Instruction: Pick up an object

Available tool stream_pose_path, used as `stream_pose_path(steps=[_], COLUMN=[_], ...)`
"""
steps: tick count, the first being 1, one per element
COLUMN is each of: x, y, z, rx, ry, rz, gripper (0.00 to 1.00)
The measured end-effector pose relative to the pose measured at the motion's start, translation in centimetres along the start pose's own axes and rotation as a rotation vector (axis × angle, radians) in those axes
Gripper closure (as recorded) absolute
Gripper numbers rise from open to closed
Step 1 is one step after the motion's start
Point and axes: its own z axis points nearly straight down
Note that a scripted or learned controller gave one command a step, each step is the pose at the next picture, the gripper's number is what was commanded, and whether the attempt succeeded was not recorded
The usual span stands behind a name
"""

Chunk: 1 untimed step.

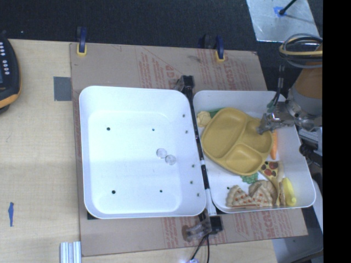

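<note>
hovering at the right bin's (307, 199) far edge, gripper (267, 124) touches the tilted yellow plate's (236, 141) rim; finger state: cannot tell. risk: plate slides or tips onto the toy food (258, 193) beside it.

Faint red printing runs along the cardboard sheet (159, 62) beneath the bins, near its far edge, too blurred to read.

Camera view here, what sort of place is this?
Probably a robotics lab test bench: two white bins clamped onto a board, toy food such as a yellow divided plate, and a robot's end effector reaching in.
</note>
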Motion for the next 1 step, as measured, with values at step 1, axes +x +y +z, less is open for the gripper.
stream_pose_path(steps=[1], x=[0.04], y=[-0.62], z=[-7.81], rx=[-0.009], ry=[-0.001], rz=[0.001], gripper=[1.00])
